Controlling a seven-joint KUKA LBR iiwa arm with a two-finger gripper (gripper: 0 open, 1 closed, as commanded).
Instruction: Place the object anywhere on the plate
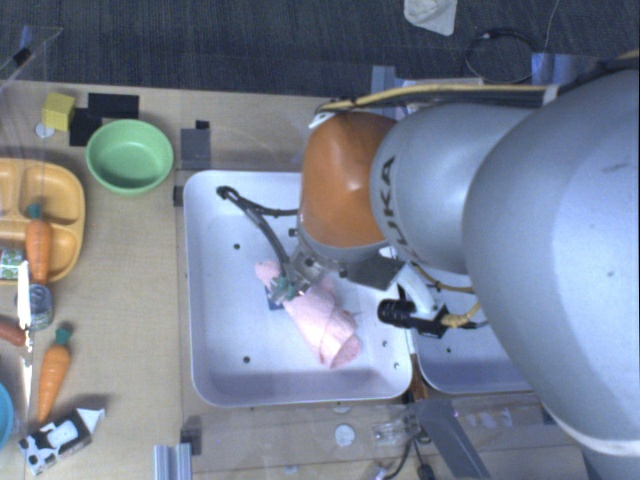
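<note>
A pink, soft-looking object (322, 326) lies in the left white bin (230, 353), right of its middle and slanting toward the front right corner. My gripper (286, 288) is down at the object's upper left end, where a small blue bit shows. The arm's orange band and grey body hang over the bin's right half and hide the gripper's upper part. A yellow divided plate (55, 198) sits on the bench at the far left, outside the bins, with a toy carrot (37, 250) in it.
A green bowl (130, 155) stands between the plate and the left bin. A second carrot (52, 370) and a cow-patterned box (60, 436) lie near the front left. Yellow (58, 110) and black (112, 106) blocks sit behind the bowl. The right bin (480, 370) is mostly under the arm.
</note>
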